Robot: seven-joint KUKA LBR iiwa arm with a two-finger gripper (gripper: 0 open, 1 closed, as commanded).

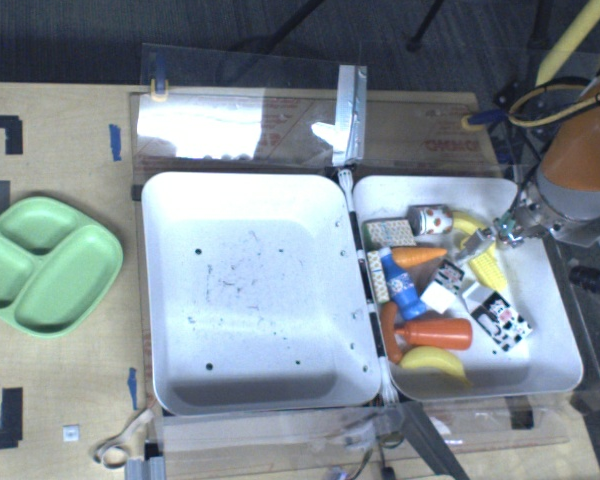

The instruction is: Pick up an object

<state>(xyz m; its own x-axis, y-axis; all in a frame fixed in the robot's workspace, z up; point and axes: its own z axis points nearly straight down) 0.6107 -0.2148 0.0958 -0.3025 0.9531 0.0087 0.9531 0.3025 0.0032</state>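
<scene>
Over the right bin (pixel 565 363), the gripper (pixel 487 238) hung low above the clutter, beside a yellow corn cob (pixel 488 264); whether its fingers were spread or closed could not be told. Below lay 1 carrot (pixel 420 257), 1 blue bottle (pixel 404 290), a red sausage (pixel 440 333) and a banana (pixel 435 361). The corn cob, nearest the tool, looked like light, stiff plastic, somewhat slick. A pinch across its narrow middle seemed the safest hold. The left bin (pixel 250 268) sat alongside.

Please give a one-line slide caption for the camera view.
Gripper over the right bin of mixed objects, beside a yellow corn cob.
</scene>
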